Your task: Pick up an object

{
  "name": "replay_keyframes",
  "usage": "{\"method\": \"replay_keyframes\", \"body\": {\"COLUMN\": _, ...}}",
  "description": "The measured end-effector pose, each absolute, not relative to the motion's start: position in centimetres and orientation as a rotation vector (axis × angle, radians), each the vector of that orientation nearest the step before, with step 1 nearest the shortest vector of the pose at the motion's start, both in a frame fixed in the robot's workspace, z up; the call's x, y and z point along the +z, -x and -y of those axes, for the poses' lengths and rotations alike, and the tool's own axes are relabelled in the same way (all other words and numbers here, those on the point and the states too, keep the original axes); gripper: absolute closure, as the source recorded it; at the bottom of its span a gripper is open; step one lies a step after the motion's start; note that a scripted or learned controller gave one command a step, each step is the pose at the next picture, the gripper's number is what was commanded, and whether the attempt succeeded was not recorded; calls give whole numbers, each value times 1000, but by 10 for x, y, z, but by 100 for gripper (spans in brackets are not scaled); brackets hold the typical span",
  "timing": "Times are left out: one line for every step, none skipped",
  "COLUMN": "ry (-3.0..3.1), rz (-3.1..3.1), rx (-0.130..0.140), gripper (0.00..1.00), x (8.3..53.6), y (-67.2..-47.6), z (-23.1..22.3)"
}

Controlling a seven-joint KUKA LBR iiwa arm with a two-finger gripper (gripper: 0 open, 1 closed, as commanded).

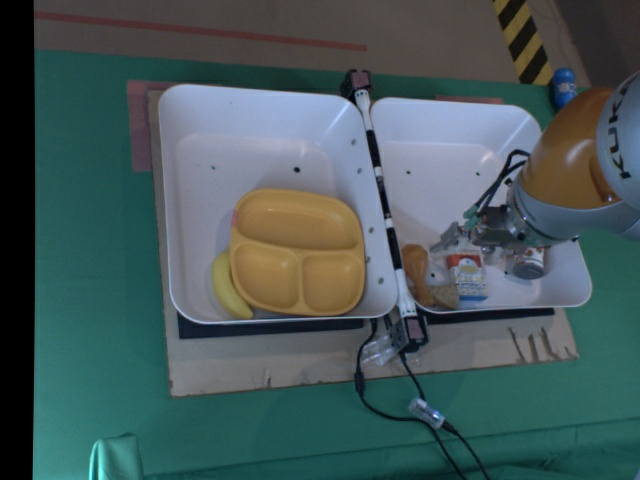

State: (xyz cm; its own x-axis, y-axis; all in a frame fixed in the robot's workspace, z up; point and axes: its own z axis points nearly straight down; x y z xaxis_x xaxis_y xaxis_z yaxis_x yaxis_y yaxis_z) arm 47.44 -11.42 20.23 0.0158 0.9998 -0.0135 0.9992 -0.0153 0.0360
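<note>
My gripper (462, 240) hangs low over the front of the right bin (450, 138), just above a small carton with an orange and blue label (469, 276). A tan bread-like piece (417, 266) lies to the left of the carton, with a smaller tan chunk (445, 295) beside it. A small can (529, 264) sits to the right, partly under the wrist. Nothing shows between the fingers.
The left bin (200, 148) holds a yellow divided tray (297, 252) with a banana (229, 288) tucked at its left edge. A black-and-white bar (378, 183) runs between the bins. Cables (400, 388) trail on the green bench in front.
</note>
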Motion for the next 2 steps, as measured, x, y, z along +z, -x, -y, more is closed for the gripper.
{"method": "replay_keyframes", "body": {"ry": -2216, "rz": -2165, "rx": 31, "gripper": 100, "x": 215, "y": -476, "z": 116}}
{"method": "replay_keyframes", "body": {"ry": -2221, "rz": -2207, "rx": 8, "gripper": 100, "x": 334, "y": -513, "z": 101}}
